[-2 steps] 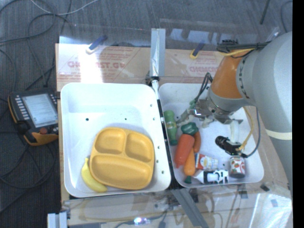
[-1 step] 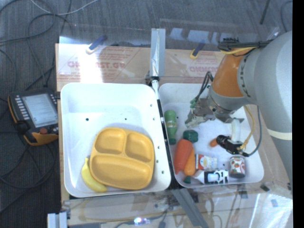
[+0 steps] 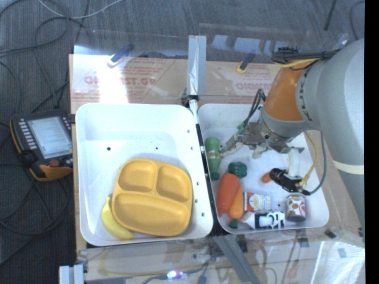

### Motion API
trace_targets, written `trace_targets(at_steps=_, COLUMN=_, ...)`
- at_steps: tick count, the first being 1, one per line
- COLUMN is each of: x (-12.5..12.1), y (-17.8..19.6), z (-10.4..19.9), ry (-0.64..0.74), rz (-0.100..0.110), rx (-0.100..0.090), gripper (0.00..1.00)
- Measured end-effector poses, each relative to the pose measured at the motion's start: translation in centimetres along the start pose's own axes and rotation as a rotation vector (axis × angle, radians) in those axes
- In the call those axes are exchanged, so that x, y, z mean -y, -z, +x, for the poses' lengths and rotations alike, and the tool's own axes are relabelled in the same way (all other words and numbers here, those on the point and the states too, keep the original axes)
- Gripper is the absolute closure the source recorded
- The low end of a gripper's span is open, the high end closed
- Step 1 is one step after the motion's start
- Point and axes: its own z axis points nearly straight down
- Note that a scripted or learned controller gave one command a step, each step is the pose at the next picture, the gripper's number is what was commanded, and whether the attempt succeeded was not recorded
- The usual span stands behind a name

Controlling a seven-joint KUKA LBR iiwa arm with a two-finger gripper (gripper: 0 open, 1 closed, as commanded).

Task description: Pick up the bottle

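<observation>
Arm reached from right over right bin (image 3: pixel 323 215), orange band above wrist. Gripper (image 3: pixel 246 142) hung low near bin's back left part; finger state could not be told. Green bottle (image 3: pixel 212 156) lay against bin's left wall, just left of gripper, not held. Carrot (image 3: pixel 228 194) beside bottle's lower end. Yellow divided plate (image 3: pixel 154 197) sat in left bin (image 3: pixel 95 129), banana (image 3: pixel 112 223) at plate's edge.

Faint red lettering is printed on the cardboard sheet (image 3: pixel 136 84) behind the bins, but it cannot be read. No other text is legible.
</observation>
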Motion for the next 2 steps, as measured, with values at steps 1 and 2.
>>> trace_targets(at_steps=1, x=2.6, y=-1.1, z=-0.4, ry=0.17, rz=-0.027, rx=0.012, gripper=0.0)
trace_targets(at_steps=2, x=7.0, y=7.9, z=1.0, ry=0.316, rz=-0.004, rx=-0.004, gripper=0.0)
